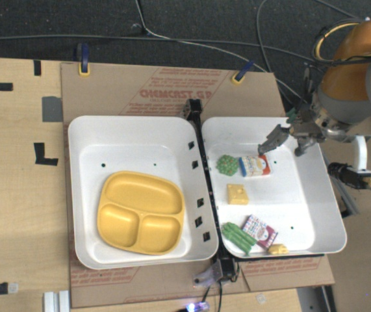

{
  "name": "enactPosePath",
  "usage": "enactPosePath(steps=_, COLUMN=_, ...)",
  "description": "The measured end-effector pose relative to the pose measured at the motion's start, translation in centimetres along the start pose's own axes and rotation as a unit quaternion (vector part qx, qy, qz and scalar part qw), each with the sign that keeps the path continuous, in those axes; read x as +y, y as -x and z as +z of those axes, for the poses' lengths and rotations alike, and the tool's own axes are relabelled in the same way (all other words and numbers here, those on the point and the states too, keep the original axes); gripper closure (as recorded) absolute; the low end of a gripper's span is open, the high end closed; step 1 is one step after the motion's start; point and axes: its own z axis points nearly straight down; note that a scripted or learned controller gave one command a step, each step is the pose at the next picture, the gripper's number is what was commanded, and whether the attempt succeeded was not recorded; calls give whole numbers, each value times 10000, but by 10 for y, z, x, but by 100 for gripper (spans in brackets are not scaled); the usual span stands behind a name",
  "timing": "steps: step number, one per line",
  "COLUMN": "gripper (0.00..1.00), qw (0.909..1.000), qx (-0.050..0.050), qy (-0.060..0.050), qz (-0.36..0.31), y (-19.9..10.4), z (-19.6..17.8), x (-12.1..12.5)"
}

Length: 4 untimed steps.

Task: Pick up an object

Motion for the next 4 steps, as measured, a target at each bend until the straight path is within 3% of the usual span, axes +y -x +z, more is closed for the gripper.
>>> enactPosePath(steps=1, gripper=0, qw=10000, qx=-11, qy=66, qz=-19, y=0, z=-8, x=3)
enactPosePath(steps=3, gripper=0, qw=10000, qx=-11, qy=41, qz=-20, y=-8, z=93, x=10)
enactPosePath(steps=4, gripper=0, qw=9999, qx=-49, qy=105, qz=-15, y=-5, z=141, x=12)
